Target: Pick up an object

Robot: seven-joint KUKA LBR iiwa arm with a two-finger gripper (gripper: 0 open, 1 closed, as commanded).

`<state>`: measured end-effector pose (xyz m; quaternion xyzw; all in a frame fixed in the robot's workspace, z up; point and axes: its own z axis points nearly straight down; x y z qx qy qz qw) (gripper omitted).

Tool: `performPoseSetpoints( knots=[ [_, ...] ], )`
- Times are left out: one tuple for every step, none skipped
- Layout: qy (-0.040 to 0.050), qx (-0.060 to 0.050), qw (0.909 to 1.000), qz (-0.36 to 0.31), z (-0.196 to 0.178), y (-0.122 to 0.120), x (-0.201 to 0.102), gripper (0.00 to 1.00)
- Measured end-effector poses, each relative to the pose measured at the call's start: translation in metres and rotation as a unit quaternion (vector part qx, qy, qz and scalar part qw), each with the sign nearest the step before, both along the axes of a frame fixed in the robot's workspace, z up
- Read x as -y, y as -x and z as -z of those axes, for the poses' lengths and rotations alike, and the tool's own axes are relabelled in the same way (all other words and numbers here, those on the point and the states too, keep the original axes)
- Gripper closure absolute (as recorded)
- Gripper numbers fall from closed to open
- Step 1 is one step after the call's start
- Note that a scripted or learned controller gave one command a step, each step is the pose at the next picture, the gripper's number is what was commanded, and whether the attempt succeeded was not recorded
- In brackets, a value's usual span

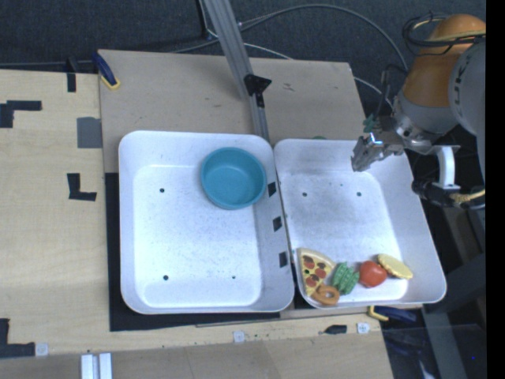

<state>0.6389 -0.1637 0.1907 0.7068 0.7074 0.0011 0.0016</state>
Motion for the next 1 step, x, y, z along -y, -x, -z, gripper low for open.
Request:
performPoseSetpoints(
  knots=[
    [-0.0001, 0.0, 1.0, 0.0, -0.0423, -0.0015, -0.0027, 1.0]
  ],
)
